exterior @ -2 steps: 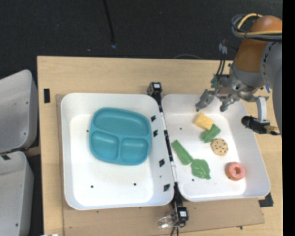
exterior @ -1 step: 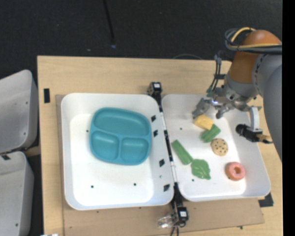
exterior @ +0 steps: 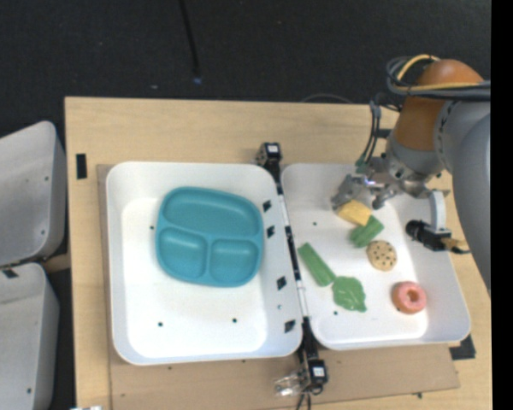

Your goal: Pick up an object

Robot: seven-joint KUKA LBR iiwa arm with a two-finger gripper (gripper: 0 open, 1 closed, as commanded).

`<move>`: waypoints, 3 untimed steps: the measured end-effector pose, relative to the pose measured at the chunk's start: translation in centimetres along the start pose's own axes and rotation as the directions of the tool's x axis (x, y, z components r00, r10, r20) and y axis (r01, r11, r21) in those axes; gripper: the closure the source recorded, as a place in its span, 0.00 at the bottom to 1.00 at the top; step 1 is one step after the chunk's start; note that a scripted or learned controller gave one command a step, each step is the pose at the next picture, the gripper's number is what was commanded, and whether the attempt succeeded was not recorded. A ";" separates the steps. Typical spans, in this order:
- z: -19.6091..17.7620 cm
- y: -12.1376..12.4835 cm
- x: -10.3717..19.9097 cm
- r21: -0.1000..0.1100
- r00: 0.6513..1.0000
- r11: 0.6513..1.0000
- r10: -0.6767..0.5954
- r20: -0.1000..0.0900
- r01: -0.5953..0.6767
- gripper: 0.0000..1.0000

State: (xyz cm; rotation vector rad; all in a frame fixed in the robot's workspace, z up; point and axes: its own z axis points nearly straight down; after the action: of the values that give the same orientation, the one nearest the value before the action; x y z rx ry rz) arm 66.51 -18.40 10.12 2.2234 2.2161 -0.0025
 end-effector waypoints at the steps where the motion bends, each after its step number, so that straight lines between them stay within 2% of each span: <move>1: -1.2 0.1 -0.1 -0.004 1.000 1.000 -0.001 0.002 0.001 1.00; 3: -12.0 -0.3 1.5 -0.005 1.000 1.000 -0.006 -0.001 0.006 1.00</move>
State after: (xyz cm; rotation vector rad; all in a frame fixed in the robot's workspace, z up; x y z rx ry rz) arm 66.22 -16.83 22.11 2.2148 2.2209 0.0050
